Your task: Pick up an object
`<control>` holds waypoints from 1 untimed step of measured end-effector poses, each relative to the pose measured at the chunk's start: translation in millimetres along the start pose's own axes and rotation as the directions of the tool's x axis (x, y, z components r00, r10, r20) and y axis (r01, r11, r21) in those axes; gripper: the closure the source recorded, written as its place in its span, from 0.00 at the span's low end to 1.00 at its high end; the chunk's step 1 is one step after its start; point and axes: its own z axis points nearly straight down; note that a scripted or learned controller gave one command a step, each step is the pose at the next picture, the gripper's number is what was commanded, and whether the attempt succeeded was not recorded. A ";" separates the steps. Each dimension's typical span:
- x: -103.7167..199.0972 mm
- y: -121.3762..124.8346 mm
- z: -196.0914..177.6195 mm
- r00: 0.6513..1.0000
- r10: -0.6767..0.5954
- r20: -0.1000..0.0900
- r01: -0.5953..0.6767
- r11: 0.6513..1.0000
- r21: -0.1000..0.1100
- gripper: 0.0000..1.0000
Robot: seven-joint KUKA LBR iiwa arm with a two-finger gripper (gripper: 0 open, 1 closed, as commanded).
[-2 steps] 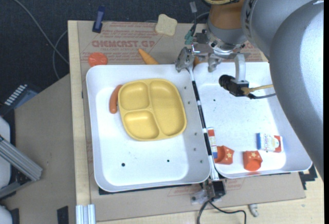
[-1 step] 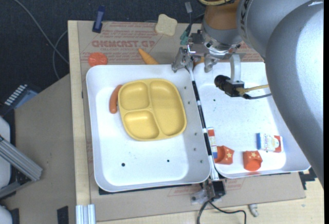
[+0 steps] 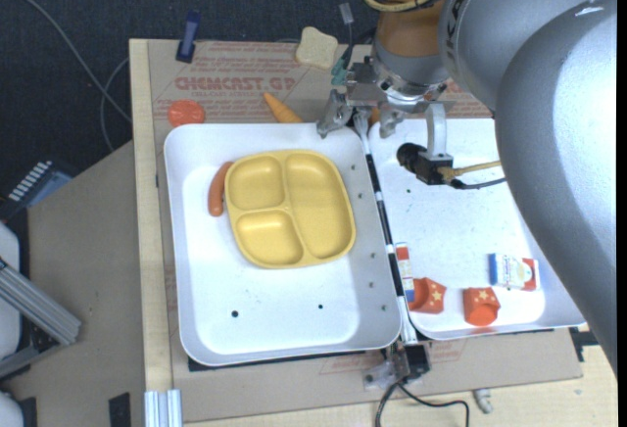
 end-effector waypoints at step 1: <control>84.3 -18.4 71.7 1.000 0.000 -0.002 0.000 1.000 0.005 0.00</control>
